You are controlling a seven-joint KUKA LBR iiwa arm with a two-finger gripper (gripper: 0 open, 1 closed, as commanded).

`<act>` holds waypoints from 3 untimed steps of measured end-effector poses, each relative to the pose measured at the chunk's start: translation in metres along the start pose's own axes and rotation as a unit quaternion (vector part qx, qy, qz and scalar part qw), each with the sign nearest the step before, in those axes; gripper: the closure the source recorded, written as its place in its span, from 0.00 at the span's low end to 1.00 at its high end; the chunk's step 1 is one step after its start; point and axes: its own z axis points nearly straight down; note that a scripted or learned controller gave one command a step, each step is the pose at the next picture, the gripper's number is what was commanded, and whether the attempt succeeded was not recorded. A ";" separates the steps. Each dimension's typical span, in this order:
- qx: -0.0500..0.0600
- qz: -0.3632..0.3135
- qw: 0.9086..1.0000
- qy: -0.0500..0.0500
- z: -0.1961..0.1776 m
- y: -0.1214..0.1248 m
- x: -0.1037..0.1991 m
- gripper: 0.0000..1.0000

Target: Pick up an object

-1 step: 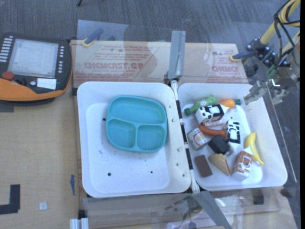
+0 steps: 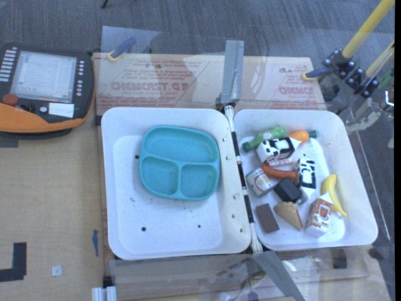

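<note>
Since the arm comes in from the right of the camera view, I'm reading the right bin (image 2: 335, 133) first. All loose pieces sit there, crowded in the bin's middle.

- Banana (image 2: 333, 192): on the pile's right fringe, nearest the arm's side. Long axis runs roughly away from the camera toward it, slightly tilted. Touching or just beside the small carton (image 2: 319, 216) at its lower end; bare floor on its right.
- Brown block (image 2: 267, 218): lying flat at the pile's near-left corner, just beside the cone-shaped piece (image 2: 289, 214).
- Green piece (image 2: 268, 135) and orange carrot (image 2: 299, 135): far end, lying across the bin, close against the black-and-white cow-print piece (image 2: 279, 149).
- Middle is packed; can (image 2: 259, 182) and black piece (image 2: 289, 190) are touching their neighbours.

Left bin (image 2: 125, 199) holds a teal divided plate (image 2: 180, 163), nothing else to grab.

Jaw state: I cannot tell from this frame.

Judgement: the banana is the likeliest pick. Close across its short width, jaws set left-right, coming straight down. Risk: catching the carton.
</note>
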 end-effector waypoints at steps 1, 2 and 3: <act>0.002 0.075 0.997 0.000 0.128 0.035 0.001 0.00; 0.002 0.148 0.989 0.000 0.271 0.062 0.011 0.00; -0.007 0.099 0.995 0.007 0.277 0.021 -0.013 0.00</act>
